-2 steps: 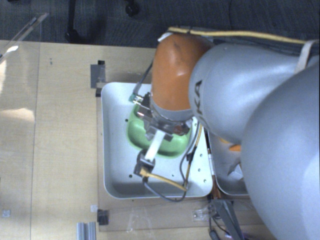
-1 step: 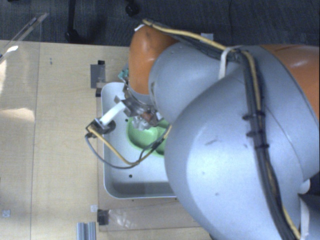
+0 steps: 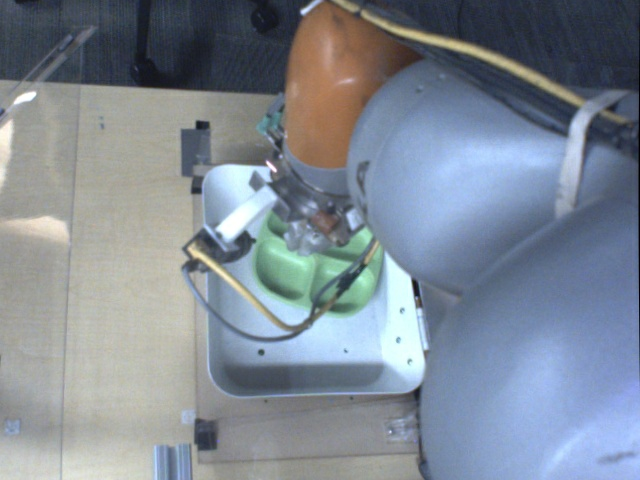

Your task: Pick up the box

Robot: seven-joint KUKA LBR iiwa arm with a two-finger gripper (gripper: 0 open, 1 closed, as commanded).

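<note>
Over the white bin (image 3: 300, 373), the grey arm (image 3: 500, 218) is seen reaching in from the right, its bulk covering most of the right half of the view. The orange band (image 3: 335, 78) sits above the wrist, and the wrist is pointed steeply downward into the bin. The gripper (image 3: 310, 230) is lowered onto a pale green moulded object (image 3: 290, 268), which lies in the upper middle part of the bin. How the jaws stand cannot be told, since they are hidden beneath the wrist housing, and nothing is visibly held. A white bracket (image 3: 240, 218) projects from the wrist to the left, and a yellow and black cable (image 3: 250, 308) is looped from it across the bin floor and back over the green object. A box cannot be made out with certainty; it is possibly hidden under the arm. The bin rests on a light wooden bench (image 3: 100, 268), with small dark clamps (image 3: 197, 148) at its left corners.
</note>
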